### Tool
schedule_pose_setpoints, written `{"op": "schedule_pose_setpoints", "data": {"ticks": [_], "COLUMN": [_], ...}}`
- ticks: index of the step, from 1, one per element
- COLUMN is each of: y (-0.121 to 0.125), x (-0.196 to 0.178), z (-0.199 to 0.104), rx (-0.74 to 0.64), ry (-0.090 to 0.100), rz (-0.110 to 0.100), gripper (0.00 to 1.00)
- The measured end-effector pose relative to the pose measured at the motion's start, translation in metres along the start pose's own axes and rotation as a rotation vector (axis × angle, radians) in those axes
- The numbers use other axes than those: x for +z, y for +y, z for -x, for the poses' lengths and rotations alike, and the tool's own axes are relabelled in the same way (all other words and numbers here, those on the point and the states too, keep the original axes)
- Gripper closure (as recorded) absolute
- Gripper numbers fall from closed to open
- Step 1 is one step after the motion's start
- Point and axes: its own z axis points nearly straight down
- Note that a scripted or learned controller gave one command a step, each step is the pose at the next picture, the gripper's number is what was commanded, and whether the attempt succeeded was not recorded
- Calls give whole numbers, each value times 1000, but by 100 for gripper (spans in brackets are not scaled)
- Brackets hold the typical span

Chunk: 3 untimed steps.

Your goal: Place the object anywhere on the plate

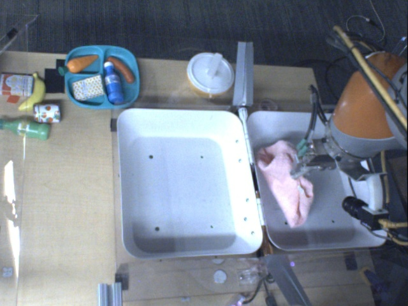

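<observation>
Setting: you face a robot lab | proof: wooden bench (pixel 64 203) bearing two white bins (pixel 185 123), toy-food tray (pixel 102 75) at 10 o'clock, loose cables (pixel 373 218) at 3 o'clock

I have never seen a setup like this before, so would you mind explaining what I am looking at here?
This is one picture from a camera fixed above a wooden bench, looking down at a slant. The grey and orange shape on the right is a robot arm. Its gripper is down over a pink cloth lying crumpled in the right white bin; whether it has hold of the cloth, I cannot tell. Beside it sits the left white bin. At the bench's far left is a blue divided plate holding toy food and a small blue bottle. Near it lie a toy banana, a small can and a green bottle. A lidded cup stands behind the bins.
</observation>
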Motion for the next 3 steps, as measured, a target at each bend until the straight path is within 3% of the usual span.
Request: {"op": "schedule_pose_setpoints", "data": {"ticks": [3], "y": [42], "x": [5], "z": [-151], "rx": [-1206], "ry": [-1], "rz": [5], "gripper": [100]}}
